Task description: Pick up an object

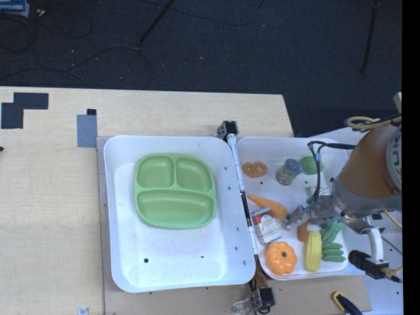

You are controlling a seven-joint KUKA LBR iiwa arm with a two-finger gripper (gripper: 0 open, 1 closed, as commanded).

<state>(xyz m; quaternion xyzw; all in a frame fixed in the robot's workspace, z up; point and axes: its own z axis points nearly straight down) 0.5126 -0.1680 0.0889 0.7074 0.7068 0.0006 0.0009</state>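
Even overhead light, bright on my bench [52, 195]; white bins [125, 268] near glare at 6 o'clock. Floor [197, 38] dim at 12. Soft shadows; slight overall blur.

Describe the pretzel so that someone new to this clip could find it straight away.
Start at the right-hand white bin, the one full of toy food. Look in its far left corner, near the divider between the bins: the pretzel lies there alone. It is the only flat, brown-orange looped piece; the nearby carrot is a solid stick.

A divided plate [175, 191] lies in the left bin [125, 268]; toy foods fill the right bin [272, 147].
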